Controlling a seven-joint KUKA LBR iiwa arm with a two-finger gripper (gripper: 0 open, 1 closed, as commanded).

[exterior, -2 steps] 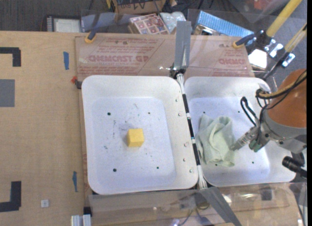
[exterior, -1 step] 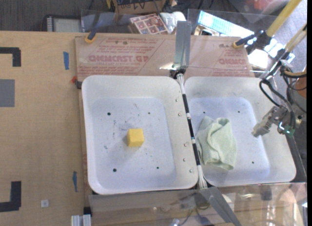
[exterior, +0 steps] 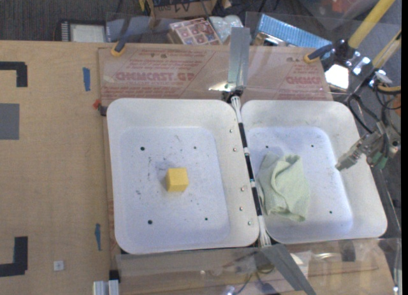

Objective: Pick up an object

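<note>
Plywood table carries my two bins: yellow block (exterior: pixel 177 179) left of the divider (exterior: pixel 245 160), cloth (exterior: pixel 287 187) right, both unpicked; whether the jaws (exterior: pixel 349 159) are parted, I cannot tell.

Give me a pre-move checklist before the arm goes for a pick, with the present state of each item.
1. A target is in the right bin: ok, a crumpled pale green cloth lies in its left half.
2. A second target exists: ok, a yellow block sits alone near the middle of the left bin.
3. End effector is free of any object: ok, nothing shows at its tip.
4. End effector is over a target: not ok, it is at the right bin's right side, apart from the cloth.
5. Finger opening: cannot tell, too small and blurred.
</note>
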